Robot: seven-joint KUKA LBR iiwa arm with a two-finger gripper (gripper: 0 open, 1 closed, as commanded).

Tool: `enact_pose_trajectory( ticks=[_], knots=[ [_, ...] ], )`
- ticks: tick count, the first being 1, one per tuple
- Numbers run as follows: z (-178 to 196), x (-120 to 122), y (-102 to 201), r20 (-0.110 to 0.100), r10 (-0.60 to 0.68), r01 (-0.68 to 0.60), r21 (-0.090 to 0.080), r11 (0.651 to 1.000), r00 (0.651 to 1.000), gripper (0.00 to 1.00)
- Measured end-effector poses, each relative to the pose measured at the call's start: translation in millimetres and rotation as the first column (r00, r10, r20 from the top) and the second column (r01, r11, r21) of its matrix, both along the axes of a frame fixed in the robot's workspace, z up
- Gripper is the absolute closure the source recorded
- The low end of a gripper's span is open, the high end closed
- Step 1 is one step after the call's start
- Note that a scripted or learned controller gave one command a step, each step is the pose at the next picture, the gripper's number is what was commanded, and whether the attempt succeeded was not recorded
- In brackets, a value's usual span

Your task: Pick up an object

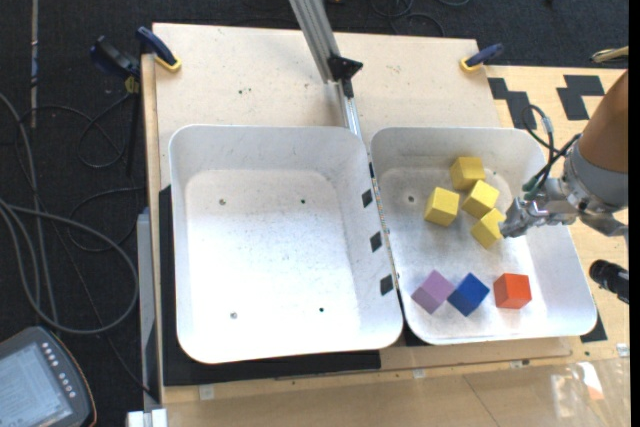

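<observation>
Several small blocks lie in the right bin (560, 315). Yellow blocks cluster near its middle: one at the back (467, 171), one to the left (441, 205), one in the centre (482, 197) and one lower right (486, 230). Along the front sit a purple block (433, 291), a blue block (468, 294) and an orange-red block (512, 290). My gripper (514, 221) reaches in from the right and is low in the bin, its tip right against the lower right yellow block. Nothing is visibly lifted.
The left bin (200, 215) stands beside the right one, with a shared divider (375, 225) between them. A slanted metal pole (305, 0) rises from the back of the bench. Clamps sit at the bench's back corners (160, 50).
</observation>
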State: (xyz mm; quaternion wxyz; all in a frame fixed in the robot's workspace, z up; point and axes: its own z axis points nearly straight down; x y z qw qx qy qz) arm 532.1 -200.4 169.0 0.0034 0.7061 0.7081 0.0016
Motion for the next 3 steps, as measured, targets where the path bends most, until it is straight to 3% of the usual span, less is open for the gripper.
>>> enact_pose_trajectory(
  ticks=[1,3],
  knots=[
    [42,2,0,-0.001,0.000,0.000,0.000,1.000,1.000,1.00],
    [58,6,106,-0.006,0.006,-0.006,0.004,1.000,1.000,1.00]
  ],
)
